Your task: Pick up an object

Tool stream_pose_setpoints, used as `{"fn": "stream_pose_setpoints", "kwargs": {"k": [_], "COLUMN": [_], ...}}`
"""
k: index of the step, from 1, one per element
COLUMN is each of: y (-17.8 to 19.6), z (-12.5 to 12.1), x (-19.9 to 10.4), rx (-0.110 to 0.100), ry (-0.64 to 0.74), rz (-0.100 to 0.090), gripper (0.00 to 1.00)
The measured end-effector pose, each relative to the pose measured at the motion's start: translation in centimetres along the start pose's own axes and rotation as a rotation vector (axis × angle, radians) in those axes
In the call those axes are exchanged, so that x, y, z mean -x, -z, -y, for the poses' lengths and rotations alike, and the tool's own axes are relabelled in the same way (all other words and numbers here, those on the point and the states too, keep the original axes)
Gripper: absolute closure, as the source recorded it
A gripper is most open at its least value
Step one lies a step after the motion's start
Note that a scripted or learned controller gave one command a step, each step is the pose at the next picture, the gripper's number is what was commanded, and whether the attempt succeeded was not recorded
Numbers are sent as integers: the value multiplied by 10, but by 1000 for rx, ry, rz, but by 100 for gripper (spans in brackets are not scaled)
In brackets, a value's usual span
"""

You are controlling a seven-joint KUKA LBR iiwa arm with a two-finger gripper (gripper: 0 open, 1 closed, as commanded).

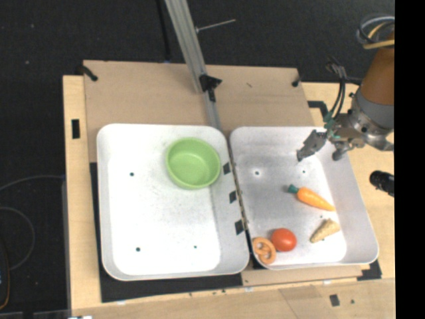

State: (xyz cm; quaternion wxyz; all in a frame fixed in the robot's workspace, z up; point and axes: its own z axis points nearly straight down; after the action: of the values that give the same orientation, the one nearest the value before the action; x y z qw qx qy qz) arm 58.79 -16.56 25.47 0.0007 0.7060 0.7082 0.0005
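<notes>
Camera view: the two-finger gripper (322, 145) hangs at the frame's right over the right shallow white bin (265, 158), fingers apart, holding nothing. Below it lie an orange toy carrot (313, 198), a red tomato (284, 239), a pretzel-like piece (263, 250) and a tan wedge (325, 230). A green plastic bowl (192, 163) sits in the left white bin (133, 211).
</notes>
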Motion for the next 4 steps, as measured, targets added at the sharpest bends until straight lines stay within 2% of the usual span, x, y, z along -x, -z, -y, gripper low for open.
{"fn": "stream_pose_setpoints", "kwargs": {"k": [1, 2, 4], "y": [0, -62, -154], "z": [0, 4, -5], "x": [0, 2, 4], "rx": [0, -6, -1], "ry": [0, -4, -6], "rz": [0, 1, 2], "gripper": [0, 0, 0]}}
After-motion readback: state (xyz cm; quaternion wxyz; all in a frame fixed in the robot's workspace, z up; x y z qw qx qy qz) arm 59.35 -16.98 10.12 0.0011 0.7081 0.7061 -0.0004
